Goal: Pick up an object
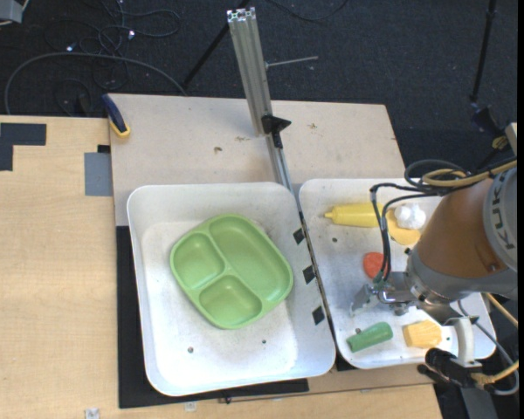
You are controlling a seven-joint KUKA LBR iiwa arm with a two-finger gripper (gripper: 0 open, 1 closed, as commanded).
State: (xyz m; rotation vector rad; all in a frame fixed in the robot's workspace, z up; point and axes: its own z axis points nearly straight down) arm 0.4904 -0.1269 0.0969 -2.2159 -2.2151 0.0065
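My gripper hangs low in the right bin, its metal tip near the bin floor; whether it is spread or closed I cannot tell from this slant. The nearest thing to take is the green block, lying just below the tip toward the bin's near rim, its long axis running left to right with the right end tilted slightly up. The red piece sits just above the tip, partly behind my wrist. I judge the green block the easier reach: a short move toward the near rim.
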